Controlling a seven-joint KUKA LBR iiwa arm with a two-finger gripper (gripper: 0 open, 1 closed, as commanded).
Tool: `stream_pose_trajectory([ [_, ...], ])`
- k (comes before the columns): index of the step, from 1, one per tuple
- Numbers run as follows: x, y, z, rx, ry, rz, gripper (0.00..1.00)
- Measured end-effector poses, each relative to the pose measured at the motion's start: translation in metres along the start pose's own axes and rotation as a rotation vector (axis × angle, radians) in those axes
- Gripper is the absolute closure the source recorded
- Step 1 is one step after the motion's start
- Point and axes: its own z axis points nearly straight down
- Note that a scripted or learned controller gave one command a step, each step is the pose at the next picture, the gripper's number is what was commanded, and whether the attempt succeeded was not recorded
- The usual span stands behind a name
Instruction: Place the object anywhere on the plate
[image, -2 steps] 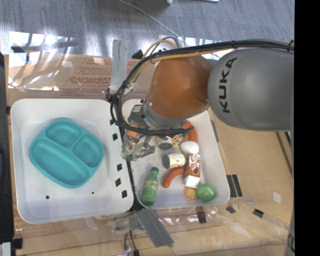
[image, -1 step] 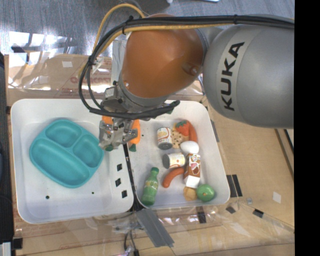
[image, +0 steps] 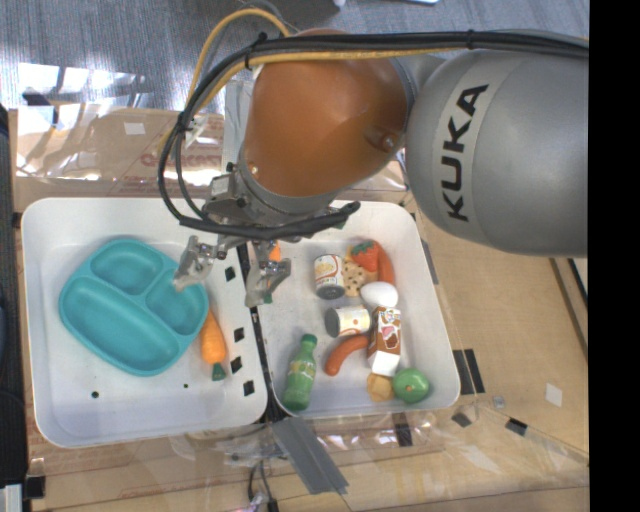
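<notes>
The teal divided plate lies in the left bin. An orange carrot with a green top rests on the bin floor, touching the plate's right rim and off the plate. My gripper hangs above the divider between the two bins, just up and right of the carrot. It is open, with one fingertip over the plate's right edge, the other over the right bin's left edge, and nothing between them.
The right bin holds toy food: a green bottle, a sausage, two small cans, an egg, a green apple and a box. The arm's large orange and grey body covers the bins' back edge.
</notes>
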Motion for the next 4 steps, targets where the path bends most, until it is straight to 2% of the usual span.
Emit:
stream_pose_trajectory([
  [1,-0.002,0.0,-0.011,0.003,-0.002,-0.005,1.0],
  [2,0.015,-0.026,0.118,-0.017,0.005,-0.14,1.0],
  [3,0.011,-0.028,0.103,-0.006,0.0,-0.146,1.0],
  [4,0.008,-0.028,0.093,-0.005,-0.002,-0.153,1.0],
])
